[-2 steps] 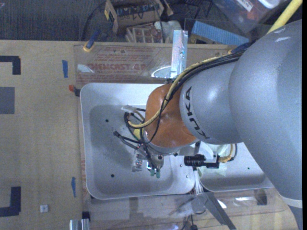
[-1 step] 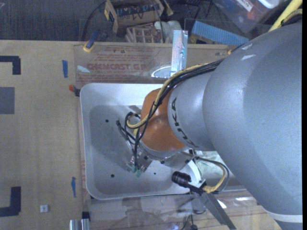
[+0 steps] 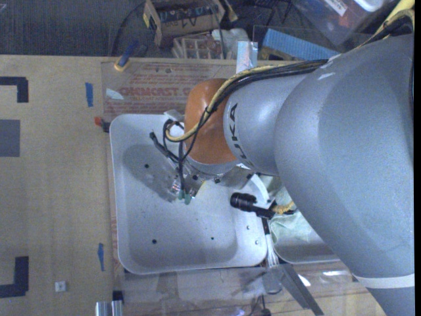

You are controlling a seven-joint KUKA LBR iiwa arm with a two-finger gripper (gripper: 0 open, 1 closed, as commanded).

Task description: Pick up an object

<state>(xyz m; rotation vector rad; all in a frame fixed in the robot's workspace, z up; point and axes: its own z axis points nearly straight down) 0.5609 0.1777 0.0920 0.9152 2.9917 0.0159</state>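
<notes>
Reaching in over the left white bin, the grey arm hangs its pincer low above the bin floor, near the middle of that bin. Whether it is released or clenched I cannot tell; the wrist hides it. A small green-tipped item sits right at the pincer's tip, possibly the task's thing, though it is too small to name. If so, it lies directly beneath the pincer, so the next move is likely a straight descent.
</notes>
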